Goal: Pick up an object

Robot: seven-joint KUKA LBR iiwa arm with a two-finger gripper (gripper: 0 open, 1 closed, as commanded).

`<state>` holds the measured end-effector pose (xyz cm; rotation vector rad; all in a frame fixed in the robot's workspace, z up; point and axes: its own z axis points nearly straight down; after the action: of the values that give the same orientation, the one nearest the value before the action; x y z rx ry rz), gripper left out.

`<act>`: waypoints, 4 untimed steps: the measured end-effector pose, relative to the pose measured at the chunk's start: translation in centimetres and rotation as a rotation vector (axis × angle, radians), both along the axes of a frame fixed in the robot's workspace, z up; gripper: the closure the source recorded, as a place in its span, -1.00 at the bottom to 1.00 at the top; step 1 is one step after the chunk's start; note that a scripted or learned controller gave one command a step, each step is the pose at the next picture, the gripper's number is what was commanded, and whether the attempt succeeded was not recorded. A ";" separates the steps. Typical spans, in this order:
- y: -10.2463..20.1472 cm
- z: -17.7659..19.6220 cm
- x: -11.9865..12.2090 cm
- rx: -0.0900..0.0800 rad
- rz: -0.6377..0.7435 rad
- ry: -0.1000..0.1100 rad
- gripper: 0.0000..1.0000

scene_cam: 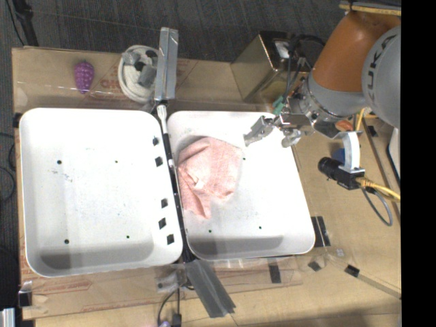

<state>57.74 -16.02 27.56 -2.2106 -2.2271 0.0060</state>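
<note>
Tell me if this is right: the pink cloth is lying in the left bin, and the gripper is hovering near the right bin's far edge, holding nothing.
Not quite. The camera view shows the pink cloth lying in the right bin, against its left wall, not in the left bin. The rest holds: the gripper hovers near the right bin's far edge, holding nothing.

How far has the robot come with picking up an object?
Nothing looks picked up yet. The pink cloth lies crumpled in the right bin. The gripper is near that bin's upper edge, apart from the cloth, with nothing between its fingers. Reaching, grasping and lifting are all left.
</note>
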 end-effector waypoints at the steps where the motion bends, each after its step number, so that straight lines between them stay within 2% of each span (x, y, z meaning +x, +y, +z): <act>1: 1.9 -11.6 5.4 0.002 0.185 0.000 -1.00; 2: 0.0 -18.3 6.0 0.000 0.206 -0.005 -1.00; 3: 0.0 -17.2 6.1 0.000 0.210 -0.004 1.00; 4: 5.5 -6.6 8.0 0.000 0.266 -0.005 1.00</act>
<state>65.73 -10.56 20.92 -1.8984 -2.5034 0.0010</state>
